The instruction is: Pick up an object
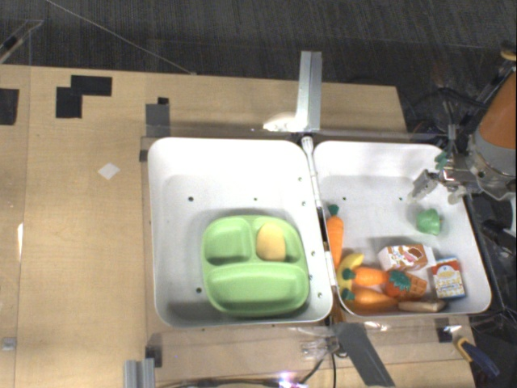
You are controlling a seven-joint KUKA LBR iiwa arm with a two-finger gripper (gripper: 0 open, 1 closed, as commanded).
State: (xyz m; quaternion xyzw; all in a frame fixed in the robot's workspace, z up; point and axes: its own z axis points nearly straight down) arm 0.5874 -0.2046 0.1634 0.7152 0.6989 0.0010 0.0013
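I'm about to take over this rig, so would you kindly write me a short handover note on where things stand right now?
Gripper: over the upper right of the right bin, nothing visibly held.
Nearest item: a small green object just below the gripper.
The other toys are piled along that bin's lower edge, including a carrot.
Left bin: green divided plate with a yellow fruit in one compartment.
Done: nothing picked yet.
Left: grasp and lift one object.

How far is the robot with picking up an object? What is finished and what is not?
Done: the arm has reached over the right bin, and the gripper is above a small green object. In hand: nothing is seen held; the green object lies on the bin floor. Left: the grasp and lift. The other toys, like the carrot, also lie in that bin, and a yellow item sits on the green tray.
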